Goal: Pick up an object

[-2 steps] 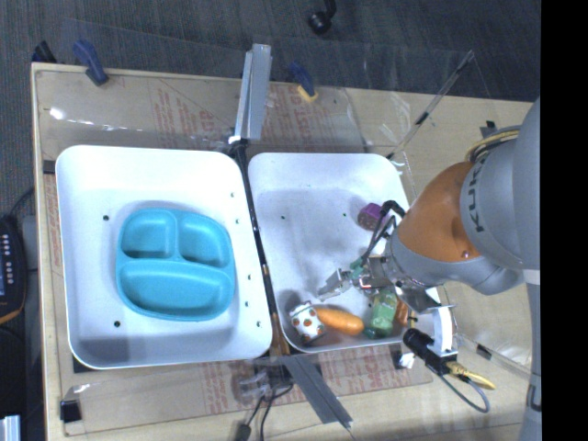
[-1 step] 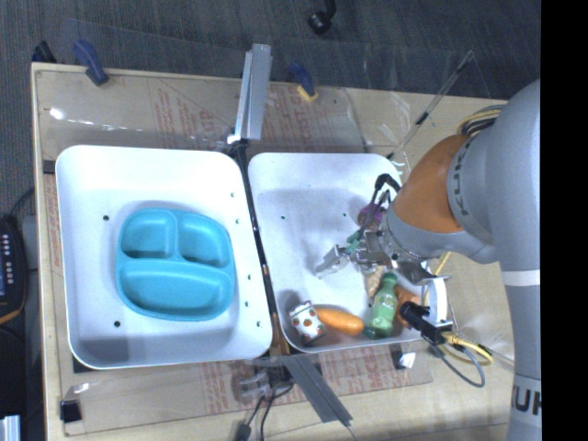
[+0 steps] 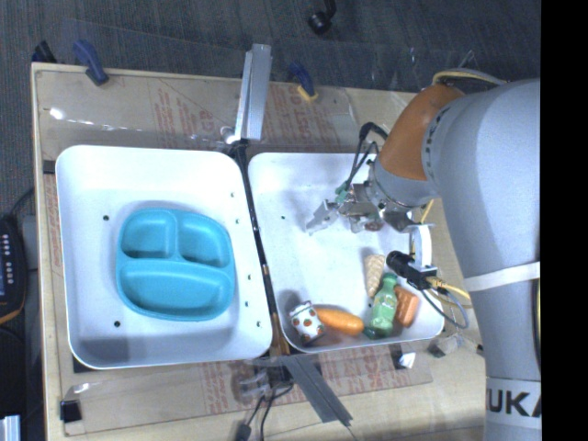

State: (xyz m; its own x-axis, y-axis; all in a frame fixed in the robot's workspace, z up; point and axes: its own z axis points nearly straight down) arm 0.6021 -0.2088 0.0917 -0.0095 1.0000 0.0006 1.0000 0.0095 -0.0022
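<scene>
Jaws (image 3: 323,217) over bare right bin (image 3: 294,191) floor, toys (image 3: 354,318) along near edge

arm (image 3: 487,182): cut off right | cone (image 3: 375,269): partly hidden behind bottle (image 3: 384,306)

Before us, bright even overhead light, white bins (image 3: 156,168) near glare, soft shadows, our view slightly grainy.
</scene>
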